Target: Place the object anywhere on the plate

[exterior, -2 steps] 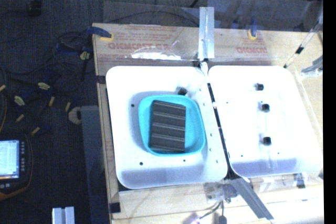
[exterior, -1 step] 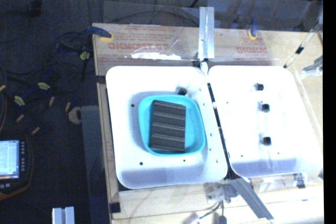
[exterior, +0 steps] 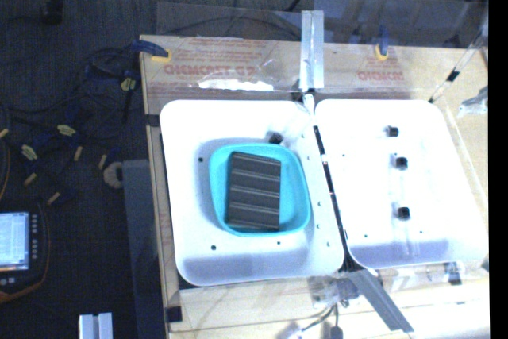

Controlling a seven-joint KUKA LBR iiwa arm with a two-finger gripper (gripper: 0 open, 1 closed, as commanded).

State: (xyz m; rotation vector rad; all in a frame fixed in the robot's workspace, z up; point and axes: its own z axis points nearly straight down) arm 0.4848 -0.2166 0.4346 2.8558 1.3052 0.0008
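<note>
The dark ribbed block (exterior: 254,191) lies flat in the middle of the turquoise plate (exterior: 299,202), its long side running up and down the view and its edges inside the plate's raised rim. The plate sits in the left white bin (exterior: 182,250), towards that bin's right wall, just beside the seam with the right white bin (exterior: 444,242) (which carries three small dark studs (exterior: 400,163) in a column).

How wide my claw stands and whether it has hold of anything, I cannot tell from here.

I judge the placing done. The risk now is my own: a fresh descent into the left bin could nudge the block against the rim or drag the plate, since the plate looks light and loose on the smooth floor.
</note>
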